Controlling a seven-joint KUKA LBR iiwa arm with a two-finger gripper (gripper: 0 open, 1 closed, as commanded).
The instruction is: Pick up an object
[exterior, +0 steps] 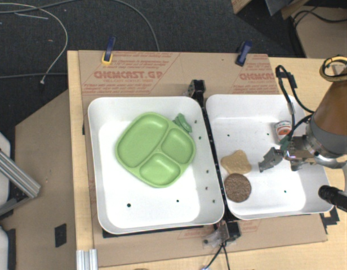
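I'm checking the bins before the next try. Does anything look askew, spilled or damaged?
Nothing looks spilled or damaged. The green plate sits at a slant in the left bin, with a small green item against its upper right edge. In the right bin, a tan piece and a brown disc lie close together.

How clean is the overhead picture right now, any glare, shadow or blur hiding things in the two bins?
Camera view: light is even, no strong glare on the white bins; the green divided plate casts only a faint shadow. The tan piece and the brown speckled disc read sharp. The gripper is small and dark, so its fingers are hard to make out.
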